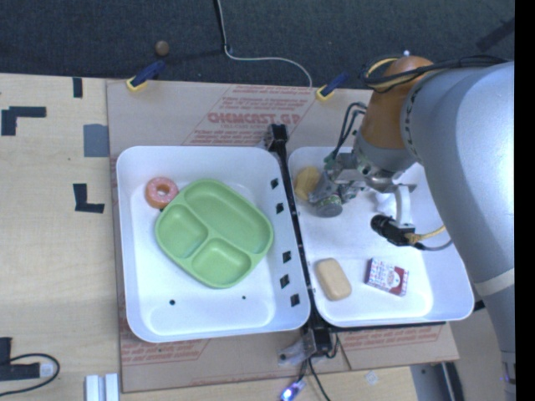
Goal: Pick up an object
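My gripper [328, 197] hangs low over the far left part of the right bin [435, 303], just beside a yellowish round object [306, 180] near the divider. A grey round thing sits right under the gripper tip. Nearer the front of that bin lie a tan oval bar [333, 278] and a small red and white packet [386, 276]. In the left bin [142, 307] rest a green divided plate [215, 232] and a pink doughnut [160, 192] at its far left corner.
The grey arm with its orange band [393, 111] covers the right side of the right bin. A black cable fitting [394, 229] hangs off the wrist. Black clips line the divider between the bins. Cardboard lies under both bins.
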Controlling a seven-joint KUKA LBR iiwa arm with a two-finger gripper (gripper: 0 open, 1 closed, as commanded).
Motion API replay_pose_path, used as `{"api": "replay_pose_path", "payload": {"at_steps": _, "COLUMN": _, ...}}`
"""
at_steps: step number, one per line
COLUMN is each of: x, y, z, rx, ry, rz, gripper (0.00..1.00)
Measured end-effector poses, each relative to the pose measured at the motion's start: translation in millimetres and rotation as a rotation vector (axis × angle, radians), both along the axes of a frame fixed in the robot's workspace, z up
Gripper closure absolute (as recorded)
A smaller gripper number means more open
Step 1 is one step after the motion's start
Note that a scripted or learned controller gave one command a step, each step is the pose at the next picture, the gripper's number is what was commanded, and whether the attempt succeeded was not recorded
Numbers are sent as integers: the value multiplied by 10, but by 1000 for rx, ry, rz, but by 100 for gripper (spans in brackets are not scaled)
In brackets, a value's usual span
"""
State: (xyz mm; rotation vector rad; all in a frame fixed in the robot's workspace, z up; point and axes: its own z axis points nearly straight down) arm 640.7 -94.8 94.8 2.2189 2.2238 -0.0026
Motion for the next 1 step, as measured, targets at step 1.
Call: {"api": "replay_pose_path", "payload": {"at_steps": 1, "x": 156, "y": 589, "z": 960, "rx": 3, "ry": -10, "rz": 5, "gripper": 100}}
